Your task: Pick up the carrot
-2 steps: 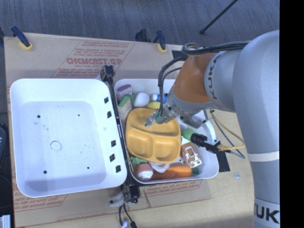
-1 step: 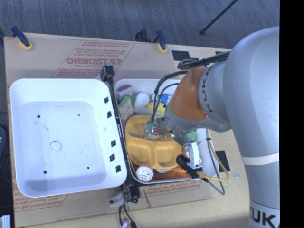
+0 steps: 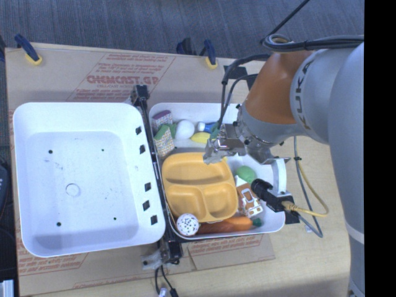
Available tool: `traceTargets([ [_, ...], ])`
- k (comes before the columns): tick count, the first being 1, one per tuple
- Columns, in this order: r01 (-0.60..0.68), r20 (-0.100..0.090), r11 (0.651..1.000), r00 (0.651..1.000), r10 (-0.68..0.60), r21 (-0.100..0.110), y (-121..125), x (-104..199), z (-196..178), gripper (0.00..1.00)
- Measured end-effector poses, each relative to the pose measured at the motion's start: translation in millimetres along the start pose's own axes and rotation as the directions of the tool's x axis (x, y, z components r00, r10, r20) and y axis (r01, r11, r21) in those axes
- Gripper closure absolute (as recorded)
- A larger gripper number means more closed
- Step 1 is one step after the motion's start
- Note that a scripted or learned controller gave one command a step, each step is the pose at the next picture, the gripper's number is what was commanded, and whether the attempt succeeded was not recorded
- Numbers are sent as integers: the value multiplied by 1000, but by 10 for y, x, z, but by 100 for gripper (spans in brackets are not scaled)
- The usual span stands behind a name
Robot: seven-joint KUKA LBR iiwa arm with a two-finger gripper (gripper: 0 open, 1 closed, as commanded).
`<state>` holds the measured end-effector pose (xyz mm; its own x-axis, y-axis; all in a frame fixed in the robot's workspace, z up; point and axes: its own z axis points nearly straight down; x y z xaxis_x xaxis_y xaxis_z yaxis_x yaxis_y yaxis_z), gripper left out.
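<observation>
Grey arm [image 3: 328,98], with its orange band, bulks largest and closest to the lens at the right of the frame, and at its tip the claw [image 3: 213,151] hangs over the upper edge of the yellow divided tray [image 3: 198,187]; whether it is open or closed I cannot tell from this angle, and nothing shows gripped in it. Just beyond it, toward the top of the right bin [image 3: 279,218], lie a white egg-shaped thing [image 3: 184,129] and a yellow lemon-like piece [image 3: 200,137], with a green object [image 3: 246,174] to its right. The carrot [image 3: 230,226] lies along the lower wall of that bin, in the lower middle of the frame, wedged between the tray's lower edge and the rim, beside a spotted white ball [image 3: 187,225]. That spot looks troublesome: the claw stands well apart from the carrot, and a descent there could strike the tray or the bin wall, or close on the tray lip or a neighbouring toy instead; the narrow, flat-lying carrot could also slip out. Left of centre sits the left bin [image 3: 37,184]. Both rest on brown cardboard [image 3: 124,73] clamped to the bench [image 3: 309,271], with grey carpet [image 3: 124,11] across the top.
</observation>
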<state>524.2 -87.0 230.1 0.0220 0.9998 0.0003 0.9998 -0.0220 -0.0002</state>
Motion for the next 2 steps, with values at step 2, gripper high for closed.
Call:
traceTargets([
  [2, -165, 1, 986, 986, 165, 3, 390, -10, 390, 0],
])
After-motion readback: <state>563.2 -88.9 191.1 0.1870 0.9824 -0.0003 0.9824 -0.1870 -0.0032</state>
